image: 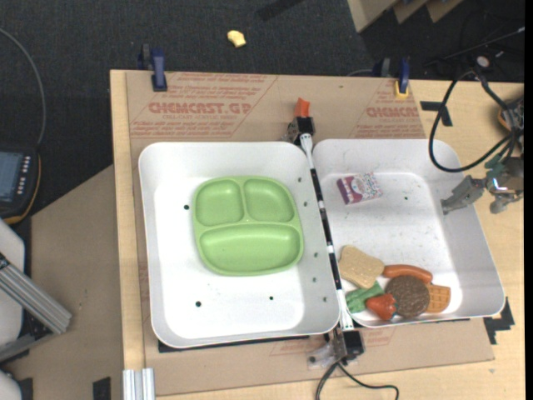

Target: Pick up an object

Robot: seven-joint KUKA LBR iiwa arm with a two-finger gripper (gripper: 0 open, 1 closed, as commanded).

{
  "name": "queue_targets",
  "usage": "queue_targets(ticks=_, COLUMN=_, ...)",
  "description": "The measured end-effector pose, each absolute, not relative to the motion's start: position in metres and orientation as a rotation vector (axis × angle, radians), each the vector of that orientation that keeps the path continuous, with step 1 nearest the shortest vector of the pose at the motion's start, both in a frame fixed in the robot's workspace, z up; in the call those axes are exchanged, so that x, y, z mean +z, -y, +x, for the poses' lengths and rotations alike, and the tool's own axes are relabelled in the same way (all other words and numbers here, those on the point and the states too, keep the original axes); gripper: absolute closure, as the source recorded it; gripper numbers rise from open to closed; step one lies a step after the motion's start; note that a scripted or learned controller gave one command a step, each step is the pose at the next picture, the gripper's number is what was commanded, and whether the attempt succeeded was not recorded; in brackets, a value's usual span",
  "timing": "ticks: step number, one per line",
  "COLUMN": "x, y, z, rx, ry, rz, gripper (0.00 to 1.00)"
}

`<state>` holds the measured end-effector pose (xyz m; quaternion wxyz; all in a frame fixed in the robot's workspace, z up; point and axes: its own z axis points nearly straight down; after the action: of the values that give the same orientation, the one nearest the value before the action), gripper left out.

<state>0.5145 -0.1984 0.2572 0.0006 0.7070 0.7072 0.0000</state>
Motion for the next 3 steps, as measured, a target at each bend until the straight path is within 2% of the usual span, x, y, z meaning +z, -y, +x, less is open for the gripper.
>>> queue_targets(ticks=1, x=0.172, y=0.170, z=0.570, rx=-0.003, ry=-2.232, rz=2.221, gripper=0.00)
queue_targets(ticks=2, x=0.079, y=0.131, z=0.611, rx=-0.003, ry=-2.232, rz=2.220, gripper=0.00)
queue_targets(ticks=3, x=0.083, y=0.117, z=0.656, rx=-0.007, ry=-2.224, rz=2.223, gripper=0.00)
